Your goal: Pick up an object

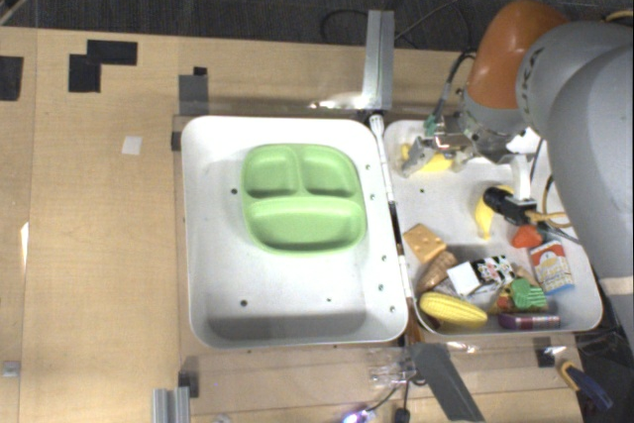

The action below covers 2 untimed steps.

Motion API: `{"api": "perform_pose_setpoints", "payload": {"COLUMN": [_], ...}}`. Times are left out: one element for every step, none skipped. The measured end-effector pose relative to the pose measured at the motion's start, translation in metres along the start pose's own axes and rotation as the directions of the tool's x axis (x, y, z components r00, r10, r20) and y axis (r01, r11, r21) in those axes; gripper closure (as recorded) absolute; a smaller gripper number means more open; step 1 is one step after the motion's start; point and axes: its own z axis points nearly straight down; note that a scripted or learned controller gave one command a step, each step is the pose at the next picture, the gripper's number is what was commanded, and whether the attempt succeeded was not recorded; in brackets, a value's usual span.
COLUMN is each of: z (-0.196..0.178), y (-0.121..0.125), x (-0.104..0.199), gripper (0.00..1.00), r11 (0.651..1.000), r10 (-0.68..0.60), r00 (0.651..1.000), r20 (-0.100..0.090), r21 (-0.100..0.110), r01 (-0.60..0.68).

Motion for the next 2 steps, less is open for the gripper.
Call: {"api": "perform_pose_setpoints", "payload": {"z": [-0.005,-0.096], "y": [-0.003,-0.002], "x": [0.0,0.048], "gripper": [1.0,1.0], "r11": [1.0,0.995], "r10": [-0.004,-0.103], "r00": [1.0,0.995], "r20": [-0.002,0.001], "r21": [0.015,-0.006], "r01": [0.004,0.103]}}
